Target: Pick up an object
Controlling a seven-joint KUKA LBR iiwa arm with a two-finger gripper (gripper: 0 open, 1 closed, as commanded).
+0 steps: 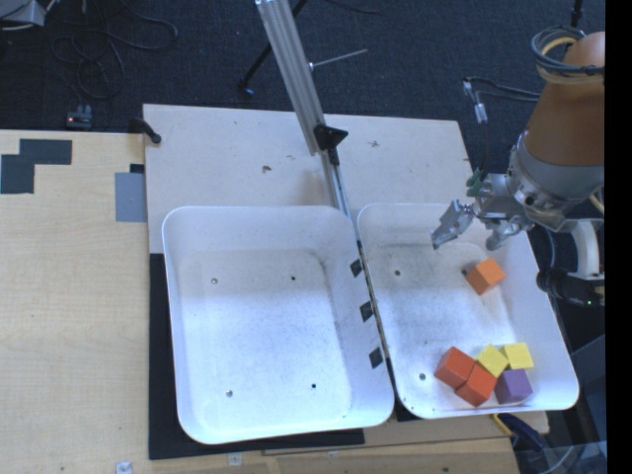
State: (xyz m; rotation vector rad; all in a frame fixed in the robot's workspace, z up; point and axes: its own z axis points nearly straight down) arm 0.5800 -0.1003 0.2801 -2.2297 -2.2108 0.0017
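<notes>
Gripper (474, 228) hangs over the far end of the right bin (420, 398), fingers spread apart with nothing between them.

Just below and to its right lies an orange block (484, 276), apart from the fingers; farther toward the bin's near corner sits a touching cluster: two orange-red blocks (464, 372), two yellow blocks (505, 357), a purple block (513, 386).
</notes>
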